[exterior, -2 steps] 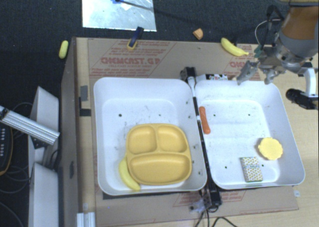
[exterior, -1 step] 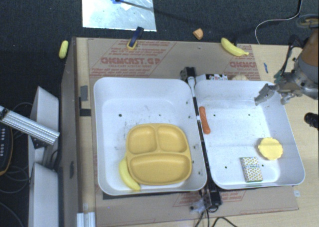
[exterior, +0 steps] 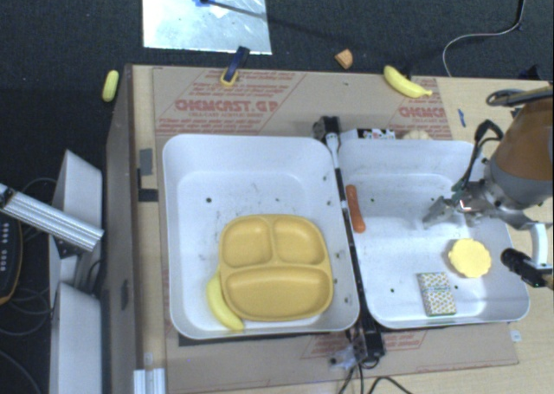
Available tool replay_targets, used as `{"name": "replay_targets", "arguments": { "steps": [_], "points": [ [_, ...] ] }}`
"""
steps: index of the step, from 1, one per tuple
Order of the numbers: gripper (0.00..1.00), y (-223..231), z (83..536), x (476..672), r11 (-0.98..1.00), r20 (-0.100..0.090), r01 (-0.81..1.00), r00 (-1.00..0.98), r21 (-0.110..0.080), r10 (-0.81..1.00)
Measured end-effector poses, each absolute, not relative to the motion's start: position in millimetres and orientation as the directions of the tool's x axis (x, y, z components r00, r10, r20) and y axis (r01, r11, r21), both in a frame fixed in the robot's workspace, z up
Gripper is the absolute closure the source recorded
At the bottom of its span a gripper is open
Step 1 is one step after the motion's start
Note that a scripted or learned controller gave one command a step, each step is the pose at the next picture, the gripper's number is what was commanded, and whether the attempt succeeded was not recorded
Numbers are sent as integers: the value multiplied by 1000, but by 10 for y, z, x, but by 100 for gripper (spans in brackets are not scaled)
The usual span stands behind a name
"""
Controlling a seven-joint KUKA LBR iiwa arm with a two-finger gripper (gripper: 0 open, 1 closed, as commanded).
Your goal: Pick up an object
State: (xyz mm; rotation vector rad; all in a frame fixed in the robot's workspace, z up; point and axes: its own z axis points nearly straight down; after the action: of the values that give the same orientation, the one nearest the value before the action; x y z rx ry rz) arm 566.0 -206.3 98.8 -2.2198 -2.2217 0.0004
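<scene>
Over the right bin (exterior: 407,158), the tool (exterior: 443,210), state untellable, hovers far of 1 yellow disc (exterior: 469,258) and could miss it.

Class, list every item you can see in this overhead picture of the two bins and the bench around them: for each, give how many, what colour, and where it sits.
Divided plate: 1, yellow, left bin, toward its front.
Banana: 1, yellow, left bin, against the plate's front-left edge.
Orange stick: 1, orange, right bin, along its left wall.
Round disc: 1, yellow, right bin, right side.
Patterned block: 1, pale green-grey, right bin, near the front.
Second banana: 1, yellow, on the cardboard behind the right bin.
Small yellow piece: 1, yellow, floor beside the bench's back-left corner.
Small tan piece: 1, tan, floor behind the bench.
Gripper: 1, grey, over the right bin, above the disc.
</scene>
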Motion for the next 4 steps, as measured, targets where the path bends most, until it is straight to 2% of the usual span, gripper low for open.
{"name": "replay_targets", "arguments": {
  "steps": [1, 2, 3, 4],
  "points": [
    [0, -2067, 1177, 5279, 1, 0, 1000, -1, 1, 1000],
    [0, -2065, 993, 4996, 0, 0, 1000, 0, 1, 1000],
    [100, -2081, 1125, 5020, 0, -5, 1000, 0, 10, 1000],
    [100, -2095, 951, 5696, 3, -11, 1000, -3, 26, 1000]
  ]
}}
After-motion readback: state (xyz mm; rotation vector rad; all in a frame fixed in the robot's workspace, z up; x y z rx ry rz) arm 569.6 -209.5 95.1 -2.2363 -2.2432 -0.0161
